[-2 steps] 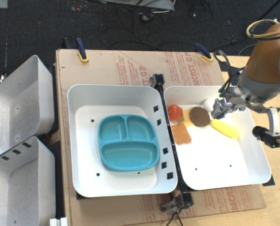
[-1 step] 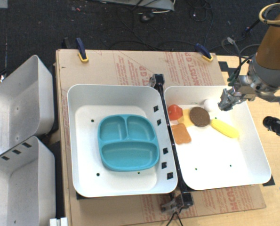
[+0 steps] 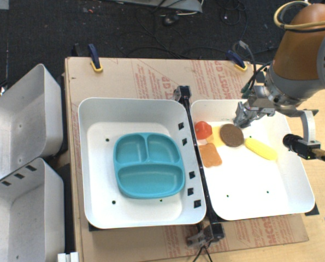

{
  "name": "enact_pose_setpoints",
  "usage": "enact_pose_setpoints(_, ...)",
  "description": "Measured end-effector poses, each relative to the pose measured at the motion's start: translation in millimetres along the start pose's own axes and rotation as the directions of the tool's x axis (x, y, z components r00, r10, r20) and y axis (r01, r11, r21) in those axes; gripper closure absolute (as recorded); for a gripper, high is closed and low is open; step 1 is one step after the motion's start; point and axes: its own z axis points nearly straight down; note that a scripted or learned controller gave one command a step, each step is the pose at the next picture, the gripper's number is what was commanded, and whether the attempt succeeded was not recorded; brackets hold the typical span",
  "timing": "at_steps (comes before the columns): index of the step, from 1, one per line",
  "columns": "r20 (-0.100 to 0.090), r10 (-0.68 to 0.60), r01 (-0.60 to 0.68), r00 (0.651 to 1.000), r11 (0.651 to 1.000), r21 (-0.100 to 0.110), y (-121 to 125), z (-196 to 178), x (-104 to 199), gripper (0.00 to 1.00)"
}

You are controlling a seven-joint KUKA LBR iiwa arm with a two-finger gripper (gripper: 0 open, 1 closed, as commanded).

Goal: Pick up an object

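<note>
The right white bin (image 3: 271, 201) holds four small things near its back left. A red piece (image 3: 203, 129) lies by the left wall. Just below it lies an orange flat piece (image 3: 210, 155). A brown round disc (image 3: 231, 136) sits between them and a yellow banana-like piece (image 3: 261, 148). My gripper (image 3: 242, 119) hangs just above and to the right of the brown disc, at its far edge. No object shows between the fingers.
The left white bin (image 3: 96, 119) holds a teal divided tray (image 3: 149, 165). Two more white bins (image 3: 20, 124) stand off the bench at the left. Blue-and-yellow clamps (image 3: 95, 57) grip the board's back edge. Black clips line the wall between the two bins.
</note>
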Motion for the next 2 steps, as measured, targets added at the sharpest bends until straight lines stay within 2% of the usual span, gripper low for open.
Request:
enact_pose_setpoints(1, -0.001, -0.001, 0.001, 1.000, 1.000, 0.003, 4, 13, 62, 1.00)
enact_pose_setpoints(2, 0.000, 0.000, 0.000, 1.000, 1.000, 0.004, 3, 31, 111, 1.00)
